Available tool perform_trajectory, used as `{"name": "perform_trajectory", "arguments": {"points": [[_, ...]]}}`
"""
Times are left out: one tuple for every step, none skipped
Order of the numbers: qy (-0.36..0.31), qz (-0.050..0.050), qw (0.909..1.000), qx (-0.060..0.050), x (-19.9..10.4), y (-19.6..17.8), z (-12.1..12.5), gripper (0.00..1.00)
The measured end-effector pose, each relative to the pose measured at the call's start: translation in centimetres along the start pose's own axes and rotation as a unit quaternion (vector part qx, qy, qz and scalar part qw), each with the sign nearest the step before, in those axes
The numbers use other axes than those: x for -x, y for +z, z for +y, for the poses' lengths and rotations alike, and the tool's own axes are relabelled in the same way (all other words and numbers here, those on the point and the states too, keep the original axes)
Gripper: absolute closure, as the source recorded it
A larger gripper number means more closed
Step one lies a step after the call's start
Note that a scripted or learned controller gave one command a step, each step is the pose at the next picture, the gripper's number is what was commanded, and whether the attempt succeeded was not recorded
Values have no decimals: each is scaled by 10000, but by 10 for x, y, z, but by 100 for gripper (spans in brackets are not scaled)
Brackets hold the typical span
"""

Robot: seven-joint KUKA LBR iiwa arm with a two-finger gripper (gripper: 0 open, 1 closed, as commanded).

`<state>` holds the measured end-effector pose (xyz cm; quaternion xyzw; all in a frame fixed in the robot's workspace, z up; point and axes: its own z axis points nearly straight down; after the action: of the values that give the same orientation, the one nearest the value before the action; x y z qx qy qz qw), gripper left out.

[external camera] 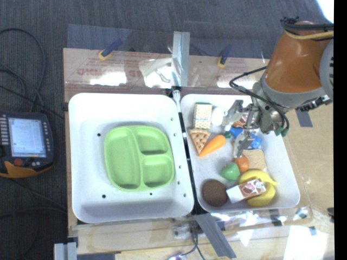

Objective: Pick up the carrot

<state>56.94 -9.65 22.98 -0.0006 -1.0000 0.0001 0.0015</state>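
Orange and grey, the arm (295, 64) rises closest to the lens, its pincer (245, 128) hanging low over the right bin (290, 169). Both fingers look spread, with nothing between them; a blue item (238, 130) lies just under the tips.

By my reading the step in hand is the approach: the carrot (212, 144) lies just left of the pincer and slightly nearer the front, not yet touched, its tip pointing toward the bin divider. The next move calls for a short shift left, turning the fingers across the carrot's length, then a descent and a squeeze.

Well to the left sits the other bin (87, 118), holding a green divided plate (139, 157). Below the pincer lie a banana (261, 195), a brown ball (214, 192) and a green fruit (230, 171); a waffle (198, 138) touches the carrot's left side, so crowding could spoil the grip.

Both bins rest on a cardboard-topped bench (92, 64) over dark carpet (32, 15), with a handheld control screen (24, 142) far left.
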Motion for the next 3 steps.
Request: {"name": "perform_trajectory", "arguments": {"points": [[-156,-5,9999,-4,-11,119,-5,0],[-361,-87,9993,7,-27,140,-13,0],[2458,-59,9693,12,12,140,3,0]]}}
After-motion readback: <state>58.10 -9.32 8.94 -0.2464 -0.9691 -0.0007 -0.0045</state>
